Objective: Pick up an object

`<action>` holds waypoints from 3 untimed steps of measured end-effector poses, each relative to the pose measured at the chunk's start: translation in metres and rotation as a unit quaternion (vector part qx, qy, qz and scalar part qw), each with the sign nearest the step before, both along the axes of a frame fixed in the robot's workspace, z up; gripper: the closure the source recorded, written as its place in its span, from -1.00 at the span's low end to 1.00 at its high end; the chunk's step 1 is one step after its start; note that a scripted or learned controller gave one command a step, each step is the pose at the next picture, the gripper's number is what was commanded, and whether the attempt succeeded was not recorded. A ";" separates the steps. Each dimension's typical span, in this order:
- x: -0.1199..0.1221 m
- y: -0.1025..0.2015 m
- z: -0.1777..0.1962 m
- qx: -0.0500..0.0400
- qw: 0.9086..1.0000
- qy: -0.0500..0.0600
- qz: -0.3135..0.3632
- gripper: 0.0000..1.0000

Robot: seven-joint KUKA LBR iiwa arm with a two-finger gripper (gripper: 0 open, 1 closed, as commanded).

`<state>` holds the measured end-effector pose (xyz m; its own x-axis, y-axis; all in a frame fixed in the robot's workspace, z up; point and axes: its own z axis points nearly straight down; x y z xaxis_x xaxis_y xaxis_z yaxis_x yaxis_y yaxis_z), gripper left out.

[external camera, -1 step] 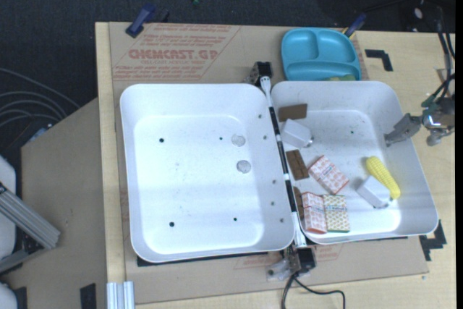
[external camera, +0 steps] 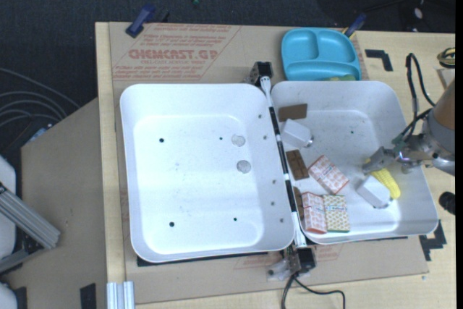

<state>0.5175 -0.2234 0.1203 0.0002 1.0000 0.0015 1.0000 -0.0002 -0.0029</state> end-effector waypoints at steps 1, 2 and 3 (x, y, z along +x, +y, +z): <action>0.078 0.006 -0.036 0.004 1.000 -0.001 0.003 -1.00; 0.028 0.004 -0.036 0.004 1.000 0.000 0.002 -1.00; 0.028 0.002 -0.026 0.001 1.000 -0.001 0.002 1.00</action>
<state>0.5456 -0.2211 0.0946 -0.0031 1.0000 0.0042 1.0000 0.0031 -0.0005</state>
